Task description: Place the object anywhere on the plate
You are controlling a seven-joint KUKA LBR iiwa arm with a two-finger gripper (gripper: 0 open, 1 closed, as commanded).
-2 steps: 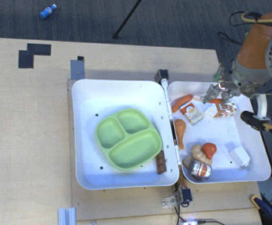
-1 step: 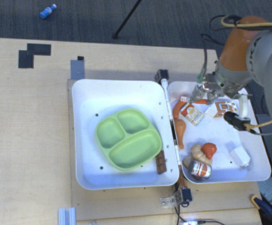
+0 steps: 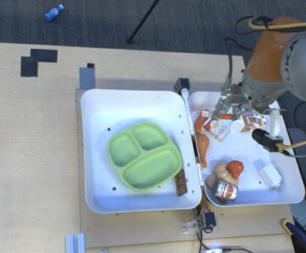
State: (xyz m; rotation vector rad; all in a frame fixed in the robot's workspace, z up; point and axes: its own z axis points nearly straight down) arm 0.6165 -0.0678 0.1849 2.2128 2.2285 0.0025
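Gripper [image 3: 231,105] low in right bin [image 3: 290,186], fingers hidden among packets, open or closed unclear; just above orange-white carton [image 3: 217,126]. Same bin: carrot [image 3: 201,141], red-white packet [image 3: 253,122], white block [image 3: 269,174], soda can [image 3: 226,191], strawberry [image 3: 235,168]. Left bin [image 3: 92,141]: green divided plate [image 3: 144,156], brown bar [image 3: 180,183] beside it
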